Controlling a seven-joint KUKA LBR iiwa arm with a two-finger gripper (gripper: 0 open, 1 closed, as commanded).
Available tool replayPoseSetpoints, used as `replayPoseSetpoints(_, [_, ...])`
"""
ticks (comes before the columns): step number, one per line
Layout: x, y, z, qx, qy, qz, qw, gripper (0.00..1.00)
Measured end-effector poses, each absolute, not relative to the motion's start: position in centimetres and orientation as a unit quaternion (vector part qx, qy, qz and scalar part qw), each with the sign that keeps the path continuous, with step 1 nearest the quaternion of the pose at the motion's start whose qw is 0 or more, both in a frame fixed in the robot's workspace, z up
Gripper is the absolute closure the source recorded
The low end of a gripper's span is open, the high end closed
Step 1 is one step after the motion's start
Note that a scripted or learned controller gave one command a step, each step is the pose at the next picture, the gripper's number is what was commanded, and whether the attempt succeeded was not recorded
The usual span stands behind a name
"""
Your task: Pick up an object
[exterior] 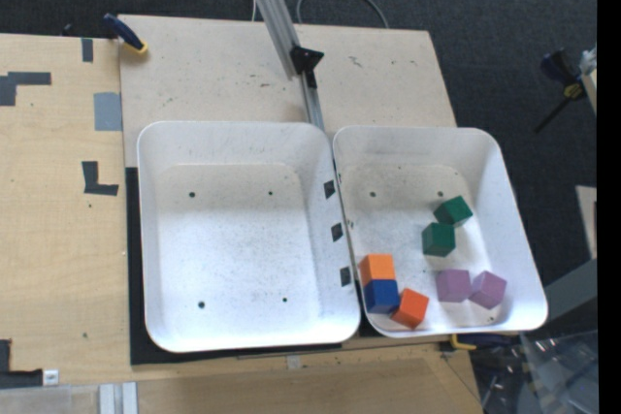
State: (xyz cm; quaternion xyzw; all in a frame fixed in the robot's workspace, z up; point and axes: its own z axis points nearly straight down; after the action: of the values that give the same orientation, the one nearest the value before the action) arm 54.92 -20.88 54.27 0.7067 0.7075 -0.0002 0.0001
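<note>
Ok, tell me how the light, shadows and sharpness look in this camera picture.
Camera view: lighting is soft and even, with no hard glare on the white bins; the blocks, such as the blue block and the green blocks, cast only faint shadows; the picture is mildly soft overall, so block edges look slightly fuzzy; the dark floor beyond the bench is dim and low in detail.

At the lower right edge of the frame I see a flat grey length that I take for part of the arm (582, 283). It lies at a slant, rising toward the right border, where it is cut off. It is too partial for me to tell which link it is or how it is posed.
</note>
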Motion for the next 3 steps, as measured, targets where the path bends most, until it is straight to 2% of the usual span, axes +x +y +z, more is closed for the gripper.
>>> replayPoseSetpoints(3, [51.9,-20.8,54.3,0.706,0.708,0.0000,0.000,0.00])
